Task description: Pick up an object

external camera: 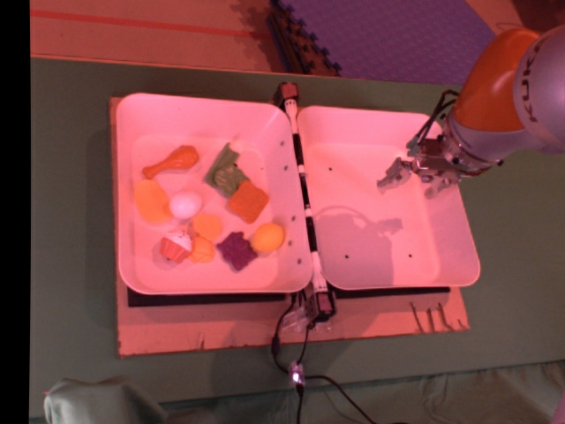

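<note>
Gripper [412, 175] over right shallow white bin [353, 272], fingers spread, grasping nothing, orange plastic drumstick [171, 162] in left shallow white bin [128, 272], long axis lying left-right, bone end pointing left.

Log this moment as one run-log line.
arm: over right bin | gripper: open, holding nothing | toys: all in left bin | pick: not yet done

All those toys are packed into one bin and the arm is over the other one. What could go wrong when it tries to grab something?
The toys sit crowded: the egg, cupcake and purple piece nearly touch their neighbours, so the gripper may nudge two at once or pinch none. Round ones like the egg could slip out. The gripper must also cross the divider between bins without clipping it.
</note>
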You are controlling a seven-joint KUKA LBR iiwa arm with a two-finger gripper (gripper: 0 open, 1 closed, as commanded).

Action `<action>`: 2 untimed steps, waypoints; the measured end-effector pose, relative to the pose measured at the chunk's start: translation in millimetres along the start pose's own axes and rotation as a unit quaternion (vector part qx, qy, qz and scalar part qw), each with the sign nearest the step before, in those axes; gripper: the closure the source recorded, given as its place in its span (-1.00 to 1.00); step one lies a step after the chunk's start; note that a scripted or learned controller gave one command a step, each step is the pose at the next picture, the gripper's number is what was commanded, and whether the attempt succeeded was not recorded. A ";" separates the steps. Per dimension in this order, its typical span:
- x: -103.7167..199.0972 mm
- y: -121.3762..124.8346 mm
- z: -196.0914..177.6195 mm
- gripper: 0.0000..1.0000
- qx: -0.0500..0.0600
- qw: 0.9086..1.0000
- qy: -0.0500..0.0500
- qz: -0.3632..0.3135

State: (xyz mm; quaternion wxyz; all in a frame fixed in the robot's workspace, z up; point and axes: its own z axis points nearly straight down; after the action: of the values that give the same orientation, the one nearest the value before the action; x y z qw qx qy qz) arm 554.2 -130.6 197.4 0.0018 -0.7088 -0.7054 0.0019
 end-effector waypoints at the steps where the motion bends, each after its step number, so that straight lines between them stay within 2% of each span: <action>1: -5.1 -2.2 61.4 -1.00 0.000 1.000 0.000 0.000; 2: -7.7 3.5 99.3 -1.00 -0.009 1.000 -0.001 -0.001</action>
State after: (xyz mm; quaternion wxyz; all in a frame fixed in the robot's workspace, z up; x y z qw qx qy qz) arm 557.1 -138.3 98.0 -0.0058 -0.7083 -0.7058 -0.0037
